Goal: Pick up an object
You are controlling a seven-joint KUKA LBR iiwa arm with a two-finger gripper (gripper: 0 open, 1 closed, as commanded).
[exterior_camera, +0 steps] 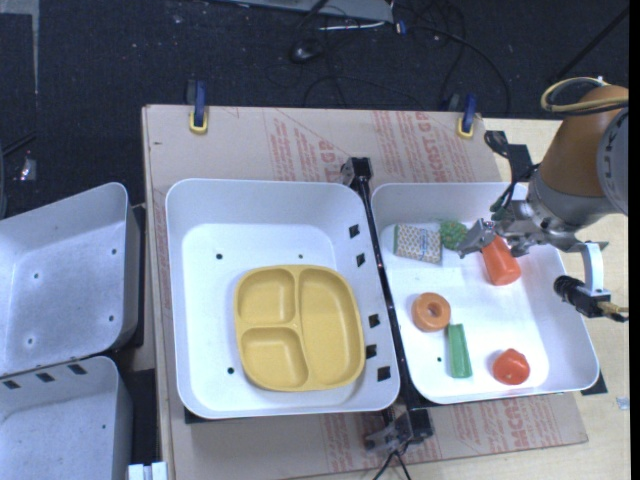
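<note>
1. My gripper is low in the right bin, by the orange cup.
2. I cannot tell its state.
3. A yellow tray sits in the left bin.

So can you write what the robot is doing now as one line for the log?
gripper: over right bin | beside orange cylinder | grasp: unconfirmed | yellow tray: left bin
</note>
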